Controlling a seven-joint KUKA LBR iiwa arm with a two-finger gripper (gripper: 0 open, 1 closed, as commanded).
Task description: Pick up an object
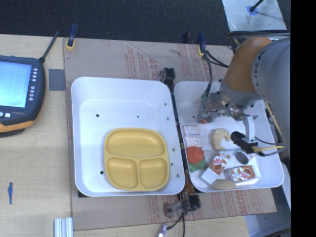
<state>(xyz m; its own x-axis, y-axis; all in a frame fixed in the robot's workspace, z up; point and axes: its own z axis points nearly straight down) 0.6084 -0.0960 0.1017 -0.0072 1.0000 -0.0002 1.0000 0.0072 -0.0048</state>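
The grey arm [270, 65] comes in from the right and bends over the far part of the right bin [276, 179], with its orange band [244, 65] uppermost. The wrist turns down and to the left, so the claw [206, 111] hangs low over the bin's bare white floor, close to its far left corner. From this slant I cannot tell whether the claw is apart or together.

The things to be picked lie in the same bin, nearer the camera than the claw. A pale croissant [219, 138] lies near the claw, apart from it. A small printed packet [191, 134] lies along the bin's left wall, and a red tomato toy [194, 154] with a green leaf sits just beside the packet's near end. An orange-and-white carton [218, 164] is tilted next to a white carton with red print [243, 174], and a pale flat piece [223, 184] lies at the near rim.

The left bin [98, 98] holds a yellow three-part plate [136, 158]. Both bins rest on a cardboard sheet [123, 58] on the wooden surface [29, 172], and a control screen in an orange and grey casing [17, 93] lies at the far left
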